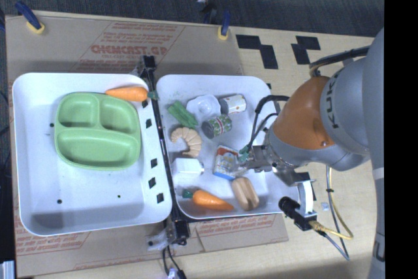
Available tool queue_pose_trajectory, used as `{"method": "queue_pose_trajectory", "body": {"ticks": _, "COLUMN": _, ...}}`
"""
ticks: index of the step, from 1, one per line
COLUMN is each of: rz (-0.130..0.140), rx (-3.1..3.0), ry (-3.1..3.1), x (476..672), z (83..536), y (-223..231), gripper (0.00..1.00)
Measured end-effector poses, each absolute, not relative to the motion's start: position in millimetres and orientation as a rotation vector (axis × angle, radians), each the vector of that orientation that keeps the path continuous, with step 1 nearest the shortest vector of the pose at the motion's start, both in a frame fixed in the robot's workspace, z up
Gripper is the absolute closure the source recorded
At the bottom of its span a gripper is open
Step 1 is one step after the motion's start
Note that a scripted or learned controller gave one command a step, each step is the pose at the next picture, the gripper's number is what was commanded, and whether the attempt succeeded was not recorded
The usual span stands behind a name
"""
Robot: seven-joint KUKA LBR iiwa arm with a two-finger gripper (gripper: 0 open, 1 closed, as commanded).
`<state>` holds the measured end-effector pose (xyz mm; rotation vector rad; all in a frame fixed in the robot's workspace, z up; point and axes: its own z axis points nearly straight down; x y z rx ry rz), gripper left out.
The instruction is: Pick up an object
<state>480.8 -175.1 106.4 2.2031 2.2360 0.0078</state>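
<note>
Pincer (243, 160) over right bin (261, 85) | beside packet (225, 163), hot dog (245, 193)

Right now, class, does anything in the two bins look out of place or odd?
One carrot lies in the left bin, wedged between the green divided plate and the bin's far wall, apart from the other food items crowded in the right bin.

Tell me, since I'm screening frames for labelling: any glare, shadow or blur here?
Camera view: lighting is even and soft; mild glare washes out the clear cup in the right bin; a faint shadow lies beside the green divided plate in the left bin; small items look slightly soft, the arm reasonably sharp.
</note>
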Motion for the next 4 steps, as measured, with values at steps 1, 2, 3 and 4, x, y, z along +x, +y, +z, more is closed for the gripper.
{"method": "queue_pose_trajectory", "body": {"ticks": 1, "rz": 0.001, "rx": 2.211, "ry": 2.224, "x": 477.9, "z": 241, "y": -199, "gripper": 1.0}}
{"method": "queue_pose_trajectory", "body": {"ticks": 2, "rz": 0.001, "rx": 2.214, "ry": 2.224, "x": 477.2, "z": 244, "y": -211, "gripper": 1.0}}
{"method": "queue_pose_trajectory", "body": {"ticks": 3, "rz": -0.001, "rx": 2.213, "ry": 2.231, "x": 477.1, "z": 237, "y": -123, "gripper": 1.0}}
{"method": "queue_pose_trajectory", "body": {"ticks": 4, "rz": -0.002, "rx": 2.214, "ry": 2.23, "x": 477.0, "z": 237, "y": -123, "gripper": 0.0}}
